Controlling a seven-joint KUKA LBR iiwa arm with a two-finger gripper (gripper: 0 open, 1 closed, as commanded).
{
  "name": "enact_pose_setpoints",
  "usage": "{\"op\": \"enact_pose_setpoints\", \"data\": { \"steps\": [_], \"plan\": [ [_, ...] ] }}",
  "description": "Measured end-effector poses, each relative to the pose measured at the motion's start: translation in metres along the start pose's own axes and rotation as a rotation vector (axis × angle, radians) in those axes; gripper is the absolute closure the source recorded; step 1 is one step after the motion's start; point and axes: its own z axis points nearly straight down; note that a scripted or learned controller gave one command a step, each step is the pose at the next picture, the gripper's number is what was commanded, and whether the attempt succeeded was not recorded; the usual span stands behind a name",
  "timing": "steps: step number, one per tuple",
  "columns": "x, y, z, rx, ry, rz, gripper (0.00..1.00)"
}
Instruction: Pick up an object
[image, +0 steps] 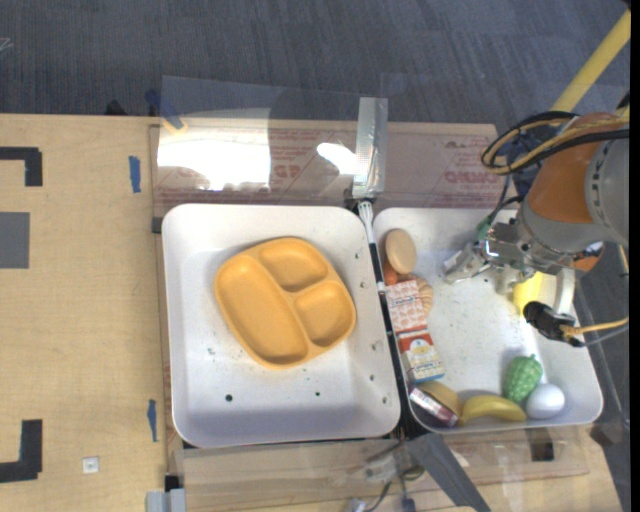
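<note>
Two shallow white bins sit side by side on a tan wooden surface (70, 330), seen from above at a slant. The left bin (200, 400) holds an orange divided plate (285, 300) near its middle. The right bin (470, 330) holds several small things: a tan egg (400, 250) at its upper left, a red and white carton (410, 325) along its left wall, and, along the lower edge, a dark red packet (432, 403), a banana (492, 408), a green leafy toy (522, 378) and a white egg (546, 400). The gripper (468, 262) hangs in the upper right of that bin, right of the tan egg and well above the banana, beside a yellow thing (528, 290). Whether its metal fingers are open or closed cannot be told, and nothing shows between them. Grey carpet (300, 50) fills the top of the frame.
</note>
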Motion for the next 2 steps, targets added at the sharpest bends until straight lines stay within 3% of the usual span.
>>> {"op": "enact_pose_setpoints", "data": {
  "steps": [1,2],
  "plan": [
    [0.061,0.029,0.005,0.043,-0.038,-0.094,0.00],
    [0.062,-0.001,-0.060,0.001,-0.027,-0.267,0.00]
  ]
}}
